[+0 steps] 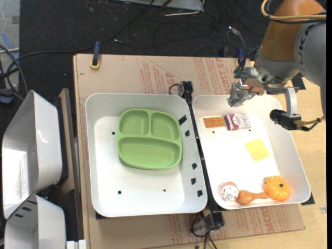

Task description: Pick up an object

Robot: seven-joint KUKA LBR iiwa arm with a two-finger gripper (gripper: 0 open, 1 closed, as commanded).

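Gripper [239,95] hangs over the far edge of the right bin [290,139], nothing visible between its fingers. Whether the fingers stand apart or together I cannot tell — from this slant they merge into one grey-metal cluster.

Nearest candidate: small purple-and-white packet [237,121], lying flat in the far part of the right bin, just below the gripper and touching or nearly touching an orange-brown wafer-like piece [213,122] on its left. Judged light, probably a soft or thin-walled toy carton, so it may crush or slide under a hard pinch. Best hold would be across its short sides, coming straight down. The wafer alongside could get caught in the same closure.

Other items in the right bin:
- yellow flat square [257,150], mid-bin, well apart from the rest; looks thin and hard to get fingers under.
- orange pumpkin-like toy [277,188], near corner; rounded, likely slippery.
- orange gourd-shaped piece [250,195] and a white speckled ball [229,192], touching each other by the near wall.

Left bin [98,154] holds a green divided plate [150,139].

Hard to read: print on the packet, its thickness, and the fingertips' height above the bin floor. The arm's upper part is cut off at the frame's right edge.
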